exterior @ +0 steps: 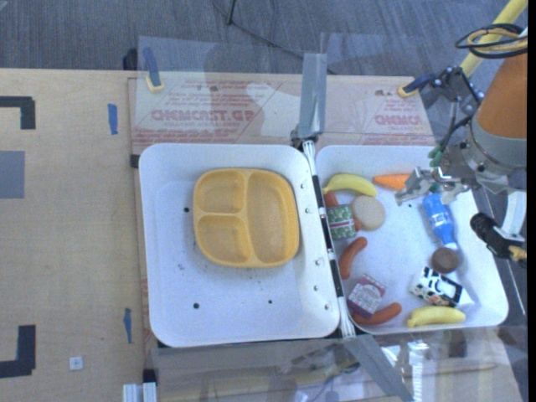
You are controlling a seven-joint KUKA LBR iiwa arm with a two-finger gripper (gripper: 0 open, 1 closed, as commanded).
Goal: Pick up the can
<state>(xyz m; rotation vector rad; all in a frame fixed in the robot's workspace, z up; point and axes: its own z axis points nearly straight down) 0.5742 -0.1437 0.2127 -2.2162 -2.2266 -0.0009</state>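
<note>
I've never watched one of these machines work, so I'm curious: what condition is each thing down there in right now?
Yellow plate: right way up in the left bin, nothing on it.
Can: lying by the right bin's left wall, untouched.
Blue bottle: lying on its side, just below the pincer.
Bananas: unpeeled, lying flat.
Pincer: over the right bin's upper part, away from the can.

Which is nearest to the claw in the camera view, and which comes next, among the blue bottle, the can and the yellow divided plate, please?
From the claw:
1. Blue bottle, just below the claw in the right bin.
2. Can, at the right bin's left edge, beside the divider.
3. Yellow divided plate, over in the left bin.
</note>
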